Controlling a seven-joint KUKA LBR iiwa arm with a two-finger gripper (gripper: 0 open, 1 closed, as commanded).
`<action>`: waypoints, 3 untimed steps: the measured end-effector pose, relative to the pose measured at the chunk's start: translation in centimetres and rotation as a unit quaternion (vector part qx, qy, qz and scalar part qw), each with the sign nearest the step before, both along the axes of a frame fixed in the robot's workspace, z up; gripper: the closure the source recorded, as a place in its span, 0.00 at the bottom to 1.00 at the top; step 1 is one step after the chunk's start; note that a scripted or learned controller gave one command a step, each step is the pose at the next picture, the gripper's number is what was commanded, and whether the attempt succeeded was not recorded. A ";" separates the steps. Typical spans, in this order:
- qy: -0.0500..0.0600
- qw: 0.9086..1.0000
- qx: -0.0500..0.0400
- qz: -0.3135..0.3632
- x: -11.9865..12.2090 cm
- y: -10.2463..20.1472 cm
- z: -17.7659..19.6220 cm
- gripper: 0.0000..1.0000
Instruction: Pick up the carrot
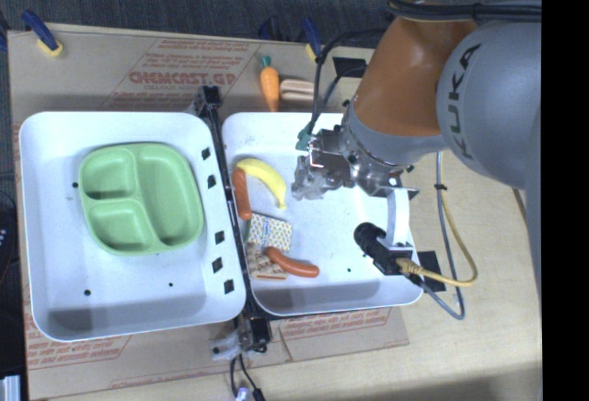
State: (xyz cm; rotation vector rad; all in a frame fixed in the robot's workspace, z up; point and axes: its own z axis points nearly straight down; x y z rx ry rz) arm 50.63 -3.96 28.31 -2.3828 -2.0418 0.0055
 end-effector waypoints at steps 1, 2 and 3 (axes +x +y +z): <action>0.000 0.997 0.000 0.079 -2.4 -6.9 0.2 1.00; -0.002 0.976 0.000 0.219 -3.0 -9.8 6.6 1.00; -0.001 0.912 0.001 0.409 -2.4 -3.0 -1.5 1.00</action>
